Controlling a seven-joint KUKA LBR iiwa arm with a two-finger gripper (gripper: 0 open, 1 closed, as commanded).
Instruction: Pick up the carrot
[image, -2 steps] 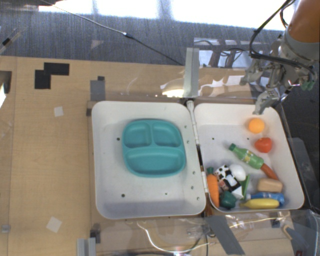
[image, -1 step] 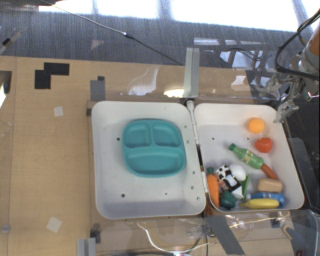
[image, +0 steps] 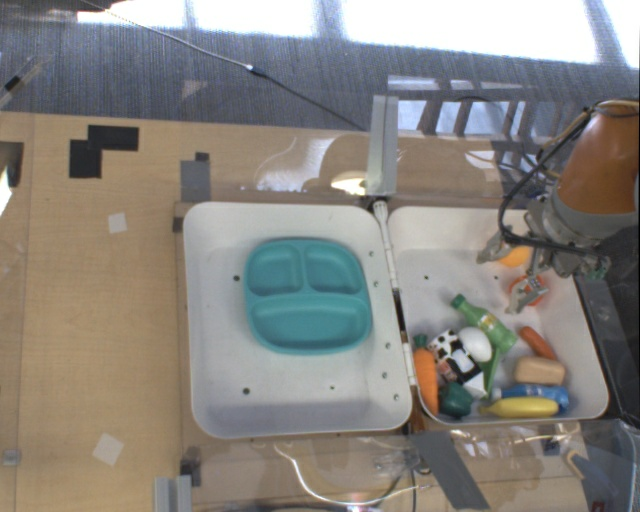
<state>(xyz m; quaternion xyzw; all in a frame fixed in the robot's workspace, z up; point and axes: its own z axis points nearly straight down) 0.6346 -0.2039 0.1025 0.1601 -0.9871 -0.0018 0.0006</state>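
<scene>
You have two bins side by side on the worktop (image: 90, 330). The left bin (image: 215, 400) holds a divided tray (image: 307, 296) at its middle. In the right bin (image: 440, 240), the carrot (image: 427, 379) lies against the left wall, the bottle (image: 482, 322) just right of it, and the gripper (image: 528, 290) hangs over the far right side.

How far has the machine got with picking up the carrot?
Nothing looks done yet. The carrot lies against the left wall of the right bin, beside the cow toy. The end effector hangs over the far right part of that bin, apart from the carrot. Reaching, gripping and lifting all remain.
</scene>
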